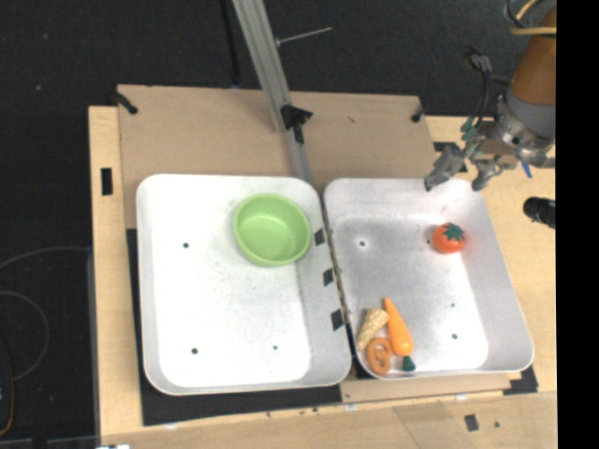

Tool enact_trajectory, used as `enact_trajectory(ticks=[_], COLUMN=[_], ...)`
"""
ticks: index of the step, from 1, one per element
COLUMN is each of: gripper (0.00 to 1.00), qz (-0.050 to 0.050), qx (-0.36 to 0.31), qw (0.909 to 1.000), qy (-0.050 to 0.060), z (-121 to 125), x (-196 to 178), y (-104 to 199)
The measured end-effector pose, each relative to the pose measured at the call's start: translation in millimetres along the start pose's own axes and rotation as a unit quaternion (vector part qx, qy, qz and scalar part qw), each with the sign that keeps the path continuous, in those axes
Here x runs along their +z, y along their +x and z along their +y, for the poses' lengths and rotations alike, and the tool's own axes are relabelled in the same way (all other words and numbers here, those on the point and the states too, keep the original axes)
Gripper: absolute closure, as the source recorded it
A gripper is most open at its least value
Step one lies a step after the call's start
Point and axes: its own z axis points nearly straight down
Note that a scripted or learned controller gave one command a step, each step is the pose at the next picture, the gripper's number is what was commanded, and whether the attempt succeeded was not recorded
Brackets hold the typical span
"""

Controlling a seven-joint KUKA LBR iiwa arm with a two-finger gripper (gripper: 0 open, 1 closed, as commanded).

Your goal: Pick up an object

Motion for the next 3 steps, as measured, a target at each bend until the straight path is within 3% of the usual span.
enact_trajectory(ticks=[1,3], gripper=[0.0,0.0], qz=[0.0,0.001], qx=[0.0,0.003], qw=[1.0,1.0], qy=[0.0,0.003], z=[0,-14], x=[0,121], y=[0,0])
